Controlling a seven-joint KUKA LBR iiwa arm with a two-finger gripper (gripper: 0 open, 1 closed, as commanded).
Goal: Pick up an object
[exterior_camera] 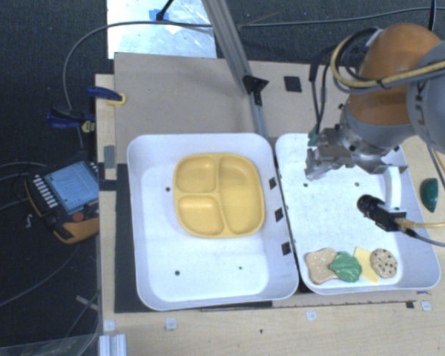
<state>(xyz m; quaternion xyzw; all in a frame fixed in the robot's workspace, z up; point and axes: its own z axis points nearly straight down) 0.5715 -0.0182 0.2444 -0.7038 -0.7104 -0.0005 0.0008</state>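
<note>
While over right bin [430, 273], jaws [316, 170] grip nothing visible.

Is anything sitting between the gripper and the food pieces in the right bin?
Nothing visible does. The gripper hangs over the right bin's upper left; bare white floor separates it from the toast, green piece and cookie along the near edge.

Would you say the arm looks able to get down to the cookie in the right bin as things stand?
Probably yes. The cookie lies uncovered at the near edge of the right bin, beside a cheese slice; the tool is above the same bin, with bare floor between them.
</note>
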